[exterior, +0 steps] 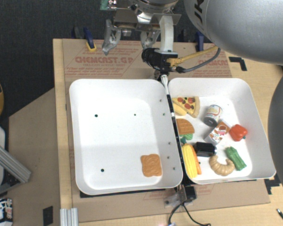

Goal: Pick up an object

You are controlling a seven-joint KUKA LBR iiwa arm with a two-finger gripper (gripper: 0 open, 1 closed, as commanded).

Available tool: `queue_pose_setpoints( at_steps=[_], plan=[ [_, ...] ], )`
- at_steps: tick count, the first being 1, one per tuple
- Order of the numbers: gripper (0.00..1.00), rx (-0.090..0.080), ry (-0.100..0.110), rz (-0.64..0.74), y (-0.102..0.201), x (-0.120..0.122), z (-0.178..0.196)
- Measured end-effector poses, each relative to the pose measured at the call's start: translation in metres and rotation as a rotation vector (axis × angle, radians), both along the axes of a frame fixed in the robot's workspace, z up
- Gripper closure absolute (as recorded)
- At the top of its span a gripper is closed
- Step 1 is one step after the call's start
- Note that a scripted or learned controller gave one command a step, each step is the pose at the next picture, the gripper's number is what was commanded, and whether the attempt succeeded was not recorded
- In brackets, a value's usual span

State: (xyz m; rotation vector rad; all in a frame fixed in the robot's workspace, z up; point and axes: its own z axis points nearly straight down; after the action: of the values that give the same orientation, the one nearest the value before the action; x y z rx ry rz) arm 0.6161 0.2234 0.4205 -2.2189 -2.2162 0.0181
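The gripper (127, 40) is at the top of the camera view, above the cardboard sheet (66, 79) behind the 2 bins. Its 2 fingers are spread apart, 1 finger (109, 39) at left and the other at right, with nothing between them and nothing touching them.

The left bin (85, 126) contains 1 item: a brown waffle-like piece (151, 165) near its front right corner.

The right bin (245, 98) contains the remaining objects, well apart from the gripper:
- pizza slice (187, 105), near the divider;
- can (212, 115);
- red pepper (237, 132);
- corn cob (190, 160), at the front;
- croissant (221, 165), beside the corn cob;
- green vegetable (235, 157).
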Motion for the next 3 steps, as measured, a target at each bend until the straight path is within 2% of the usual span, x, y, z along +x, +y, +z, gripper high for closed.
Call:
queue_pose_setpoints(
  at_steps=[1,2,3],
  plan=[
    [0.00,-0.002,0.006,-0.001,0.000,0.025,-0.152],
    [1.00,0.005,-0.014,0.001,0.002,0.028,-0.129],
    [1.00,0.009,-0.028,0.003,0.001,0.045,-0.004]
  ],
)
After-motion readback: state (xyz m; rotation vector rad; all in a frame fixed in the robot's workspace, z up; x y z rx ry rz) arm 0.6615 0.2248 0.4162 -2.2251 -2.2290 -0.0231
